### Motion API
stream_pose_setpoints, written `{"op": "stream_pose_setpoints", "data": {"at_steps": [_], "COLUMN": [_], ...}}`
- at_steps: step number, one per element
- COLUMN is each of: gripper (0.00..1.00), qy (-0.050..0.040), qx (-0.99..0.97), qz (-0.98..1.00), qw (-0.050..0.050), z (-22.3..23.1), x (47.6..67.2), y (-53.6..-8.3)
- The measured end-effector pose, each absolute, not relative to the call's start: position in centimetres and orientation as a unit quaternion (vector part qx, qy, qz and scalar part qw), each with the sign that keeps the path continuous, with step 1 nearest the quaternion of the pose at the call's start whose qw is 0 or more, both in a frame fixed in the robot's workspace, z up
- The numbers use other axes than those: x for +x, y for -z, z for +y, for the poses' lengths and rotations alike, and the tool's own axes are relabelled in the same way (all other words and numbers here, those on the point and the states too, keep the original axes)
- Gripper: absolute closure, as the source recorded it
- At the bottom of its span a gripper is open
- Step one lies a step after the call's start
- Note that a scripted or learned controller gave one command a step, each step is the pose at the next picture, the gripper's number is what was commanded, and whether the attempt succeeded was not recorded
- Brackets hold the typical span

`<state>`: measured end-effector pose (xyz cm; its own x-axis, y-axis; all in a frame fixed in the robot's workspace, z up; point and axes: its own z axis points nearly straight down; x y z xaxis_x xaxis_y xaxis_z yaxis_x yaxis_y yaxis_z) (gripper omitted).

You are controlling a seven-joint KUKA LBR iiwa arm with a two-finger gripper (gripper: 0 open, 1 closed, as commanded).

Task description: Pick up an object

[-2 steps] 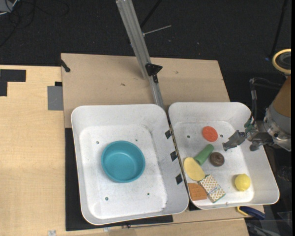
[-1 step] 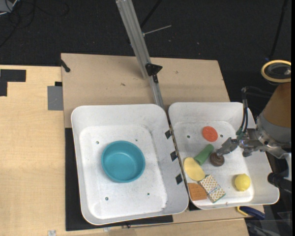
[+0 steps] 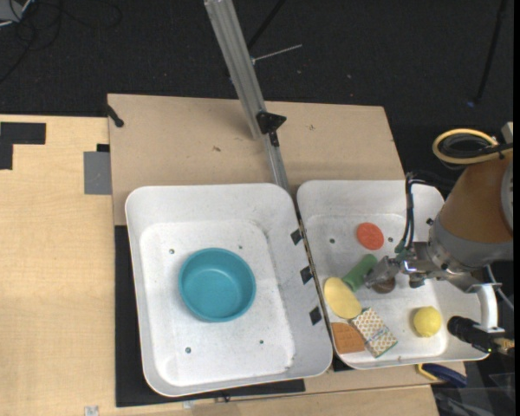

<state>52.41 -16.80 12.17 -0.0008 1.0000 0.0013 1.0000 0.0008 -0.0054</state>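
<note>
Green block (image 3: 359,272) is the nearest candidate, lying mid right bin (image 3: 325,204), touching the gripper (image 3: 386,277), which sits low in the bin. Can't tell if fingers are spread or pinching; too dark and small. Nothing visibly lifted, so pick not done. Orange disc (image 3: 369,235), yellow ball (image 3: 426,321) nearby; teal bowl (image 3: 217,283) in left bin (image 3: 156,211).

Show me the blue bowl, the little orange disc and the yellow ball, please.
blue bowl (image 3: 217,284): camera view, on its inner floor.
orange disc (image 3: 369,235): camera view, on its top face.
yellow ball (image 3: 426,321): camera view, on its upper surface.
</note>
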Motion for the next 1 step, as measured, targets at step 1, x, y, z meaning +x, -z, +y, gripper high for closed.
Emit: {"op": "stream_pose_setpoints", "data": {"at_steps": [1], "gripper": [0.00], "qy": [-0.0004], "qx": [-0.707], "qz": [-0.707], "qw": [0.001], "z": [-16.77], "x": [52.39], "y": [-9.04]}}
